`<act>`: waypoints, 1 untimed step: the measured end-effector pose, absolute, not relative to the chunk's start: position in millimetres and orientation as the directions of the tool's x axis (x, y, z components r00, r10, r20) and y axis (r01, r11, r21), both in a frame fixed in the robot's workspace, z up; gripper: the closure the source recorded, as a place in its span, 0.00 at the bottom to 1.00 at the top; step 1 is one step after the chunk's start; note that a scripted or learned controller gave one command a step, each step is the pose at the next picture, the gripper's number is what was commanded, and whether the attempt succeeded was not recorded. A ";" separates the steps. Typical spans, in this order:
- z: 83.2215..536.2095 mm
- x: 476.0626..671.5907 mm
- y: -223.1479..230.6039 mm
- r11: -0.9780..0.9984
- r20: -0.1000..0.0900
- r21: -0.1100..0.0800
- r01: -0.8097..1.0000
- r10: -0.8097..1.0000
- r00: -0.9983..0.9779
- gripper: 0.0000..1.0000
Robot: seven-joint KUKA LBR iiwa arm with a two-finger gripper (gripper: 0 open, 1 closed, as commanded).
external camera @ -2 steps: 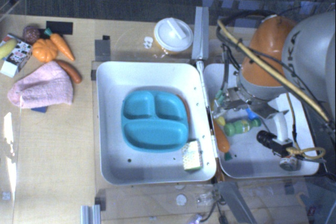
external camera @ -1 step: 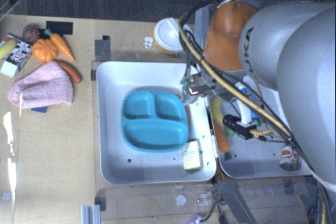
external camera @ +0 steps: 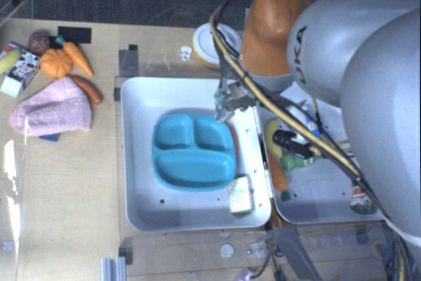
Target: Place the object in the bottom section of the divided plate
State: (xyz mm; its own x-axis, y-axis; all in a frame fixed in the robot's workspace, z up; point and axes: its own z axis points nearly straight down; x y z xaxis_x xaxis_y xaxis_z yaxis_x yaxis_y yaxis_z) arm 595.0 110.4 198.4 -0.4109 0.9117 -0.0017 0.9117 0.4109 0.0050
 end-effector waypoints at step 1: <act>202.6 525.1 146.1 0.634 0.000 0.003 0.773 0.773 -0.634 1.00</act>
State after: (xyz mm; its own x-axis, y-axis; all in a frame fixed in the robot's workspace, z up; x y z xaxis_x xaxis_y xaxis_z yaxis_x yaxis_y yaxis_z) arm 525.1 146.1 202.6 -0.6341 0.7732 -0.0004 0.7732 0.6341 0.0029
